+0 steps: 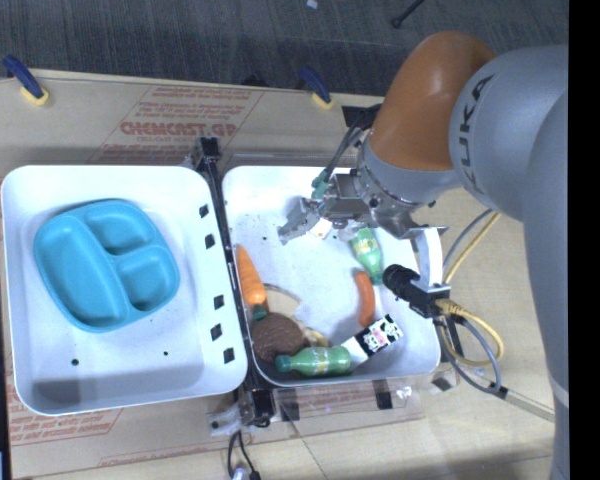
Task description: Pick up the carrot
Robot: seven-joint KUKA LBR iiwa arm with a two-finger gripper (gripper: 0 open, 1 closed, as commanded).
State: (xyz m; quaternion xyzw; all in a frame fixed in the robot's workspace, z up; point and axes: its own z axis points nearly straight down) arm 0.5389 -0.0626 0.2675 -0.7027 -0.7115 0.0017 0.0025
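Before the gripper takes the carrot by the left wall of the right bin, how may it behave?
The carrot looks rigid and smooth, so it may slip. Its tapered, round shape probably rolls when nudged. It lies against the bin wall, likely leaving little finger room.

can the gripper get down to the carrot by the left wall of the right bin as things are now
Probably yes: the carrot lies bare on top, with the gripper above and to its right. The bin wall alongside it may crowd one finger.

Robotics lab: KUKA arm [500,118], clamped cardboard bench [180,118], white bins [20,268].
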